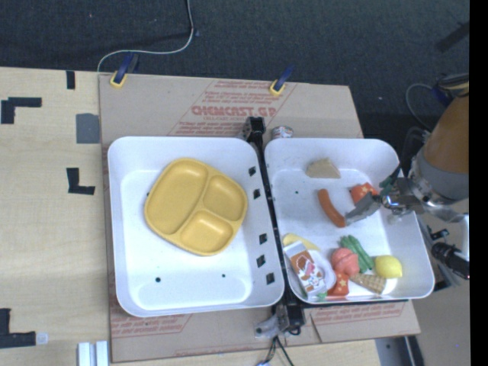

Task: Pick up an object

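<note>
Right-hand white bin (396,242): jaws (364,207) half hide an orange toy (360,193); their spread is unclear.

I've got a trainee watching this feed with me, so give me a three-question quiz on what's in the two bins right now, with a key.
1. True or false: the yellow divided plate lies in the left bin.
2. Which item in the right bin lies nearest the end effector? A) yellow lemon B) small red piece C) snack packet
3. Fill in: the orange sausage lies just below the ____ chunk at the far side of the right bin.

Key:
1. True.
2. B; the red piece sits right at the tip.
3. Tan.
</note>
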